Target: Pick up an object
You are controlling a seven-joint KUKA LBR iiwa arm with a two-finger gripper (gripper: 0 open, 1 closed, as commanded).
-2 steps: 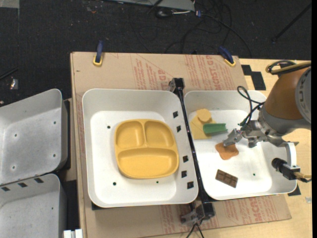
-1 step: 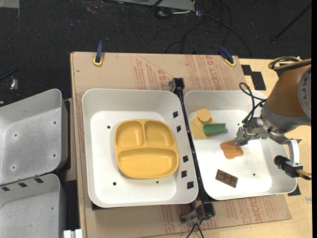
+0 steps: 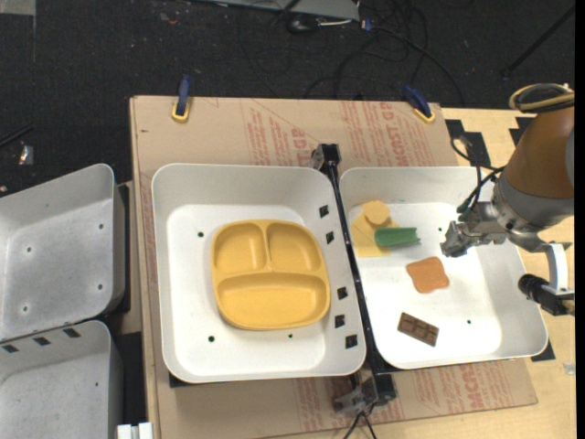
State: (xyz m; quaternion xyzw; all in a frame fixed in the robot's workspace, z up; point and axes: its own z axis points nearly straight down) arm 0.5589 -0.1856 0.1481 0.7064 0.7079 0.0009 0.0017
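Gripper (image 3: 454, 242) hovers over the right bin (image 3: 512, 337), beside the green block (image 3: 397, 237); its grip state, I cannot tell.

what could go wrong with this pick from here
The gripper hangs over the right bin between the green block and the orange piece, directly above neither, so a straight descent may close on nothing. The green block touches the yellow pieces; grabbing there could drag both. The brown chocolate bar looks flat and hard to pinch.
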